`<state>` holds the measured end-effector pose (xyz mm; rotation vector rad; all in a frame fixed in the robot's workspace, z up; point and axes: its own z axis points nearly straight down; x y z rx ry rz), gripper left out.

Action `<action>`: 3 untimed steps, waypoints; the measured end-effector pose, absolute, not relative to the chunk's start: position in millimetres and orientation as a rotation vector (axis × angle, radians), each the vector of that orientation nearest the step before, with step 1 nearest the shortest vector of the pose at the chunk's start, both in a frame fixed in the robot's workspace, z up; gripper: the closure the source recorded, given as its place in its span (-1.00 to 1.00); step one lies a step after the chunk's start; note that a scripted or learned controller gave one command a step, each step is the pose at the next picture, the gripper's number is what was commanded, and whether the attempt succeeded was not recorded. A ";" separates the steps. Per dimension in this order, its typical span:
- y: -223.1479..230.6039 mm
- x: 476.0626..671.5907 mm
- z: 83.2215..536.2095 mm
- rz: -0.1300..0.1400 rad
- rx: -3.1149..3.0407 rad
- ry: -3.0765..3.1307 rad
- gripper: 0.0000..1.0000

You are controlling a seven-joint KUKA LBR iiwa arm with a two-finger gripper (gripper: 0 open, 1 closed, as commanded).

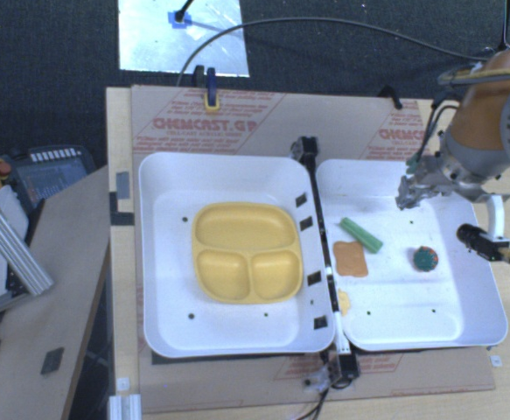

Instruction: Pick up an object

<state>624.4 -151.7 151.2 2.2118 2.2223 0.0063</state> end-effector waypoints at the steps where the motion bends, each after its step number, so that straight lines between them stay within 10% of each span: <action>1: -155.4 633.2 213.1 0.007 2.211 2.221 1.00; 3: -95.6 642.3 238.3 0.005 2.210 2.232 1.00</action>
